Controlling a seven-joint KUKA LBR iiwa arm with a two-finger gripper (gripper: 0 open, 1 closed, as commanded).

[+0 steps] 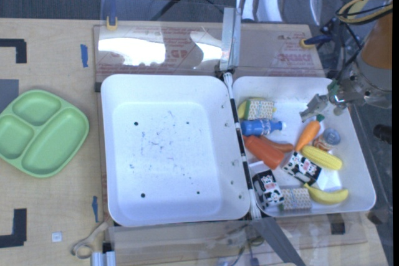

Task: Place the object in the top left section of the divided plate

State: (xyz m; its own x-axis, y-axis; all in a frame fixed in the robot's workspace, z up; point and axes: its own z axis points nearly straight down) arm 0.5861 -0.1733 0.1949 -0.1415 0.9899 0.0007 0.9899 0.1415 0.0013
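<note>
Camera view: gripper point(317, 110) at three o'clock above carrot point(308, 133); jaws' state indiscernible. Recommend centring, descending squarely, before carrying to plate point(42, 133).

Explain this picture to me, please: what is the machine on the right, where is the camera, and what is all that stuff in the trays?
One camera looks down at a slant on a wooden bench. The machine at the right is a robot arm; its gripper, the metal part that picks things up, hangs over the right bin. That bin holds toy food and small things: a carrot, a blue bottle, corn, a banana and cow-patterned pieces. The left bin sits beside it. On the bench at far left lies a green divided plate, where an object should end up. Nothing is seen between the gripper's fingers.
</note>
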